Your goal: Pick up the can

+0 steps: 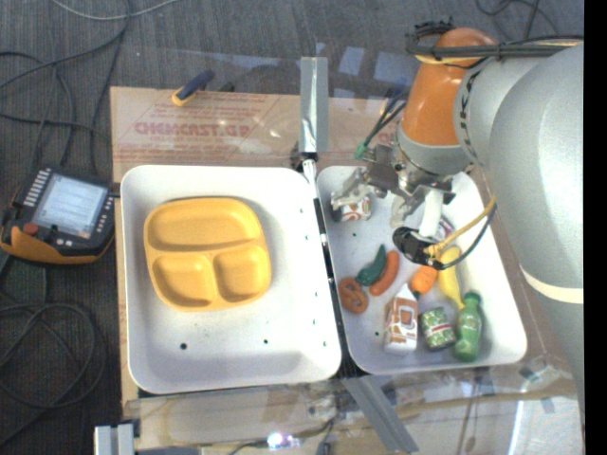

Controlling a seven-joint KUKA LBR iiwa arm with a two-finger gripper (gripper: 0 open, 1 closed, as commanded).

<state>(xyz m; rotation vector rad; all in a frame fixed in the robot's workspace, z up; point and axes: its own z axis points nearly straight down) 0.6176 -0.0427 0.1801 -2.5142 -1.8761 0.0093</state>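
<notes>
The fingers (377, 180) hang over the far end of the right bin (501, 344), just above a small white-and-red packet (351, 204); whether they are spread or closed I cannot tell. Two smooth white bins sit on the tabletop (142, 131). The left bin (133, 349) holds one yellow plastic tray (207, 251) with three compartments. The can (438, 330), a short green cylinder with a red label, is at the right bin's near end, between one carton (401, 320) and one green bottle (468, 328).

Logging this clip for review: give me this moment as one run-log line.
arm: over right bin | gripper: upper part of bin, fingers unclear | can: lower part of bin, not held | left bin: yellow tray
</notes>
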